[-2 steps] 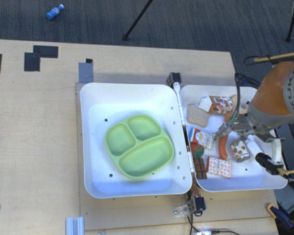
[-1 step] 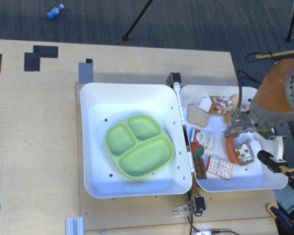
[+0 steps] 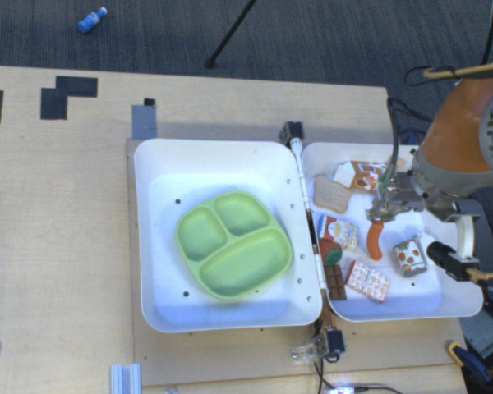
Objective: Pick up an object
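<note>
Red-patterned packet by the right bin's near edge — my gripper above.
I hover at the orange sausage's far tip — its long axis runs near-to-far, mid-bin; my fingers' state, I cannot tell.

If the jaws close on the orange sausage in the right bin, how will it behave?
The sausage looks rounded and smooth, so it may slip or roll aside. It seems small, probably light. The gripper hangs just above it.

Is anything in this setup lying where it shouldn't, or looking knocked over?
One thing stands out: a small blue bottle lies on its side on the dark carpet, away from the bench. The toy food in the right bin is jumbled, but nothing looks spilled or broken.
</note>
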You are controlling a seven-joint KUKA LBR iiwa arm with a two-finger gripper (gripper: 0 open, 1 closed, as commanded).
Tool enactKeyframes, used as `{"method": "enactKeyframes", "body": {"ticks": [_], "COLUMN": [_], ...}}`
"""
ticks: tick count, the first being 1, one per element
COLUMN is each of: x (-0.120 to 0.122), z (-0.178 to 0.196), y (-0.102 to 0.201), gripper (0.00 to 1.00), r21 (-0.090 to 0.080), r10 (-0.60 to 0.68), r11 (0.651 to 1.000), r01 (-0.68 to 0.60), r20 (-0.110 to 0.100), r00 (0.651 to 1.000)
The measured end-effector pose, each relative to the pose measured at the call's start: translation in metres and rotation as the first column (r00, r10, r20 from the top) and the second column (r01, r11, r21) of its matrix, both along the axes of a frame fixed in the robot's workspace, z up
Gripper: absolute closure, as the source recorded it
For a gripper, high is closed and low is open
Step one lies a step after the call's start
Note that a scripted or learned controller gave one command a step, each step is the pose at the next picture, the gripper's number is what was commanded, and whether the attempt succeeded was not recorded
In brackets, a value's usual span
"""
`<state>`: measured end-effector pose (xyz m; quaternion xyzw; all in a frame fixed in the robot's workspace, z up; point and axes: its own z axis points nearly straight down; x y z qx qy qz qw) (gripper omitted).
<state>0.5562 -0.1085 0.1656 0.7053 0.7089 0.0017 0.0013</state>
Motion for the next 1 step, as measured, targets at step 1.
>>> {"method": "enactKeyframes", "body": {"ticks": [1], "x": [0.0439], "z": [0.0380], "y": [-0.0444], "gripper": [1.00], "r21": [-0.002], "r10": [-0.002], "r11": [1.000], "r01": [0.002], "r20": [0.000], "r00": [1.000]}}
